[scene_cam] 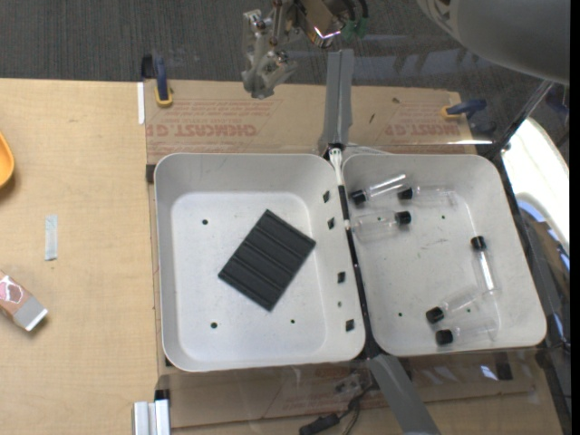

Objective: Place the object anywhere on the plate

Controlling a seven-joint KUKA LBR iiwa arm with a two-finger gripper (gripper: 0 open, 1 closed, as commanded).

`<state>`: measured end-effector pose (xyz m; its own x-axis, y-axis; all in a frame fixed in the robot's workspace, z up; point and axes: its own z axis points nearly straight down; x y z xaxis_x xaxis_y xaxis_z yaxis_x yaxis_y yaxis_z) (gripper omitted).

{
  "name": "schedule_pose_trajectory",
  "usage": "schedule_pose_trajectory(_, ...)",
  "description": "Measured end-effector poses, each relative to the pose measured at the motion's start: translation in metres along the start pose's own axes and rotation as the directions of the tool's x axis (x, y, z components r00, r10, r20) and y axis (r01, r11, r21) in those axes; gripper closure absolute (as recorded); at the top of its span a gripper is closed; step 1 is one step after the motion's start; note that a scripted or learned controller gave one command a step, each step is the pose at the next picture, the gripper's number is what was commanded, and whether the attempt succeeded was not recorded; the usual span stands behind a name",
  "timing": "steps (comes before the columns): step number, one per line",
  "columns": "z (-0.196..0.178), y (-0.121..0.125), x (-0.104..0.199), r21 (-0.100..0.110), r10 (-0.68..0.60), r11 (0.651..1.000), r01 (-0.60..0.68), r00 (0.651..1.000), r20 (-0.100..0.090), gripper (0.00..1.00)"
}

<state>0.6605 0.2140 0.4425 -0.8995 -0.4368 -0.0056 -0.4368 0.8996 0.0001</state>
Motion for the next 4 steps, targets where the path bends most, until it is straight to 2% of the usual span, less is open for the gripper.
schedule_pose_trajectory(4, -0.038, -0.005, -0.004, -0.001, 0.012, 1.0, -0.012, 1.0, 0.02, 1.0)
